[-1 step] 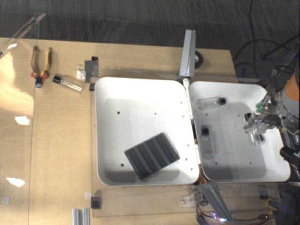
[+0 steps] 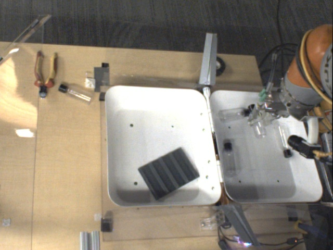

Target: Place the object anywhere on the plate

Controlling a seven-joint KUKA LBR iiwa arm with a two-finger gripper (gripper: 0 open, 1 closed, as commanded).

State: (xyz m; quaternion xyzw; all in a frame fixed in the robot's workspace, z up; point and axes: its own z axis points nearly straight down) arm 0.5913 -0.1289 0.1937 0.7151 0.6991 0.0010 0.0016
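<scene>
A dark grey ribbed plate [image 2: 169, 172] lies tilted in the front part of the left bin [image 2: 119, 139]. A small black block [image 2: 227, 146] rests on the floor of the right bin [image 2: 270, 186], near its left wall. My gripper [image 2: 258, 124] hangs over the back of the right bin, to the right of the block and apart from it. Nothing shows in its grasp. A second tiny dark piece [image 2: 287, 152] lies further right in the same bin, below the wrist.
A metal post [image 2: 209, 59] stands behind the seam between the bins. Red-handled pliers [image 2: 45, 73] and a small vial [image 2: 75, 92] lie on the bench at the far left. A low wall separates the two bins.
</scene>
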